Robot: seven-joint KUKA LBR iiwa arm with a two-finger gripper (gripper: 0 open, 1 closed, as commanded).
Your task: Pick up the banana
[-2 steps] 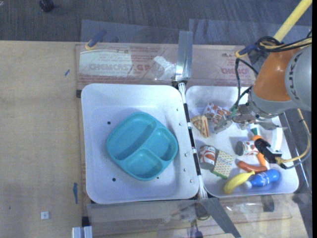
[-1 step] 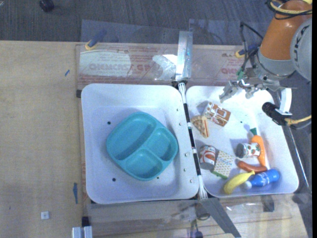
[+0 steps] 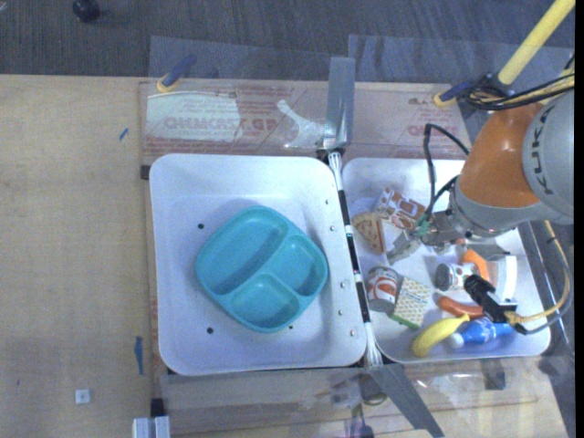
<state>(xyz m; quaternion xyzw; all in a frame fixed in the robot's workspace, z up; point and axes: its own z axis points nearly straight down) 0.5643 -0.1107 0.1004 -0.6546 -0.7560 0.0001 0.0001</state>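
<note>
A: Where's your banana (image 3: 436,335)?

B: Low in the right bin (image 3: 534,340), near its front edge, touching a blue bottle (image 3: 482,333), a carrot (image 3: 459,306) just above.

A: And the jaws (image 3: 429,233)?

B: You can't tell their opening. They hover over the crackers box (image 3: 399,210), apparently still approaching. Next you'd shift toward the front edge, then descend.

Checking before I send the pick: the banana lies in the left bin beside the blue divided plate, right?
Not quite. The camera view shows the banana in the right bin, near its front edge among the clutter. The blue divided plate sits in the left bin.
</note>
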